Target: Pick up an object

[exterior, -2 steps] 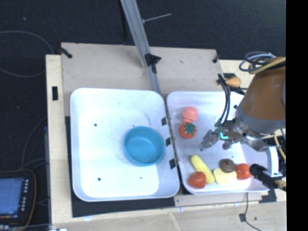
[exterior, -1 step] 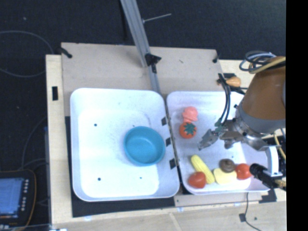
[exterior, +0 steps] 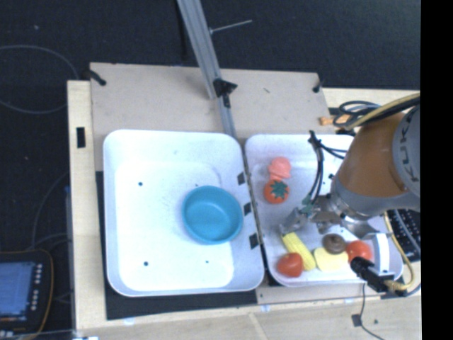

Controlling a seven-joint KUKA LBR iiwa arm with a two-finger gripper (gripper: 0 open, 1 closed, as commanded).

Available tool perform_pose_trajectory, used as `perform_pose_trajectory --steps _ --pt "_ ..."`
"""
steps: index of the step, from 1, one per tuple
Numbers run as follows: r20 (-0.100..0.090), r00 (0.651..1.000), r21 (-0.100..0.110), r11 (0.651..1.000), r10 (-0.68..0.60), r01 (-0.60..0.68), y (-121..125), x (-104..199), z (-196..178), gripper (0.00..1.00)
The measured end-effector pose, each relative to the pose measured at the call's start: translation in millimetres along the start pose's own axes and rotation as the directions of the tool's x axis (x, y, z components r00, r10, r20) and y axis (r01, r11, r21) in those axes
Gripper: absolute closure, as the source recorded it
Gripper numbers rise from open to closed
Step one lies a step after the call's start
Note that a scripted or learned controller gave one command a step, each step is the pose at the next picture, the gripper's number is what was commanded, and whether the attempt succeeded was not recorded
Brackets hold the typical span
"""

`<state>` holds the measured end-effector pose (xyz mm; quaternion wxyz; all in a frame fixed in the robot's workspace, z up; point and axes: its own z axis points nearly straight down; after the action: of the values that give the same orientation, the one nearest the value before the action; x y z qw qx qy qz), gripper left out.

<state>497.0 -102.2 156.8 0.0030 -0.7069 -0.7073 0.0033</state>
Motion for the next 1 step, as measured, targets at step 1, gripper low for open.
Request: perform_pose_trajectory --steps 1 --pt "0.0 1.0 -0.002 1.0 0.002 -0.002 -0.3 -1.1 54.2 0.0"
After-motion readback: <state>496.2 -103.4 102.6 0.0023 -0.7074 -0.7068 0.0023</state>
